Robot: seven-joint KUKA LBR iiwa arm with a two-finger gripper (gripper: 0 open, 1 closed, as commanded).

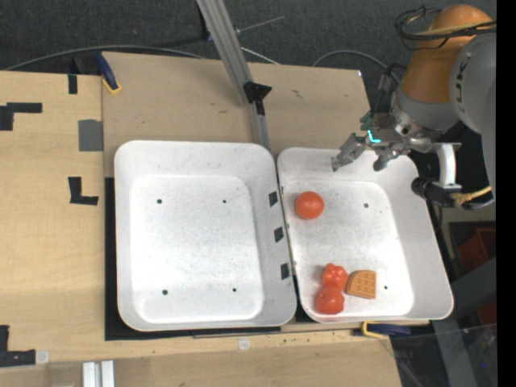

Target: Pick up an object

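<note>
While hanging over right bin's (419,240) far rim, claw (359,158) is spread wide w/ nothing between fingers.

Two bins (193,156), three red items (309,205), one waffle (361,284)

No text, label, brand, number or sign can be read anywhere.

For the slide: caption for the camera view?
Open gripper above right bin's far rim; orange ball, red pepper, waffle inside.
</note>
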